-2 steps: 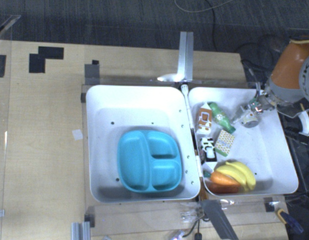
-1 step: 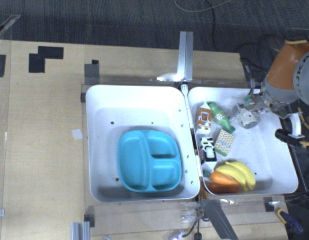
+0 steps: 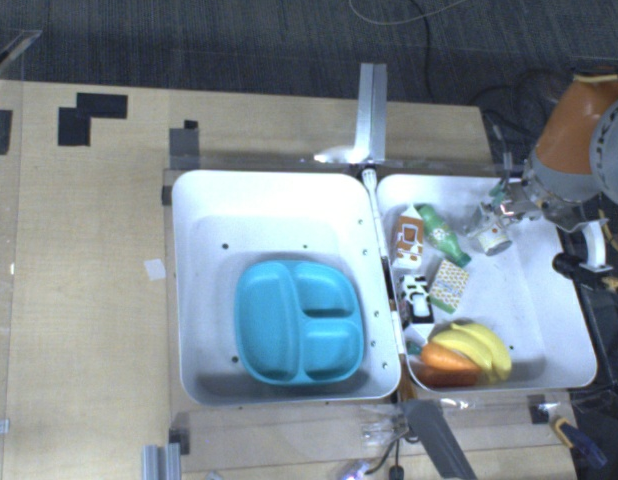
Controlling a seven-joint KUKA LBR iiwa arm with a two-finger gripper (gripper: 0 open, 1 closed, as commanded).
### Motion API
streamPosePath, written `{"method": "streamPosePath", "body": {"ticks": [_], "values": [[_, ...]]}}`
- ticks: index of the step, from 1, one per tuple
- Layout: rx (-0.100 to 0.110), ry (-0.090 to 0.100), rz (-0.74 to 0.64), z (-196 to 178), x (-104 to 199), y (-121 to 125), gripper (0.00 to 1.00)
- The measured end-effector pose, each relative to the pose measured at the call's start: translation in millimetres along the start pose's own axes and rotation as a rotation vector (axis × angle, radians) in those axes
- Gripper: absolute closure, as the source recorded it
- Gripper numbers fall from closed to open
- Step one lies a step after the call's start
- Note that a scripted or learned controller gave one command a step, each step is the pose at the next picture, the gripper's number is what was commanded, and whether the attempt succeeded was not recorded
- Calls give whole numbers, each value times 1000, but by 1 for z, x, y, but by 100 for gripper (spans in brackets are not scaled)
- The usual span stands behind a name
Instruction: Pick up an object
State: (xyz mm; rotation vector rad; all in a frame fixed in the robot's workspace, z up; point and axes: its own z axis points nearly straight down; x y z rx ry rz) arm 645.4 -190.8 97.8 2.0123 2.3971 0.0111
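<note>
Grey end effector (image 3: 499, 223) at upper right of right white bin (image 3: 559, 298), seemingly over a small silvery object (image 3: 492, 238); finger state impossible to tell. Yellow bananas (image 3: 476, 348), orange carrot (image 3: 449, 362) crowding lower edge. Blue divided plastic tray (image 3: 299, 320) in left white bin (image 3: 209, 268).

A pale wood-toned surface (image 3: 89, 298) carries everything in view. Beyond its far edge lies dark grey carpeted floor (image 3: 209, 18), and a thin light cable (image 3: 419, 13) loops across that floor toward the upper right. On the surface, toward its far left corner, sit black block-shaped markings (image 3: 89, 116). A grey metal post (image 3: 372, 113) stands upright at the surface's far side, near the middle. Even light falls from above, and a clear panel (image 3: 9, 268) reflects faintly along the surface's left edge.
</note>
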Motion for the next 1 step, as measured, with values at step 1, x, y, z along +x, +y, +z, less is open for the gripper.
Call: {"method": "streamPosePath", "body": {"ticks": [1], "values": [[8, 2, 27, -97, 15, 4, 100]]}}
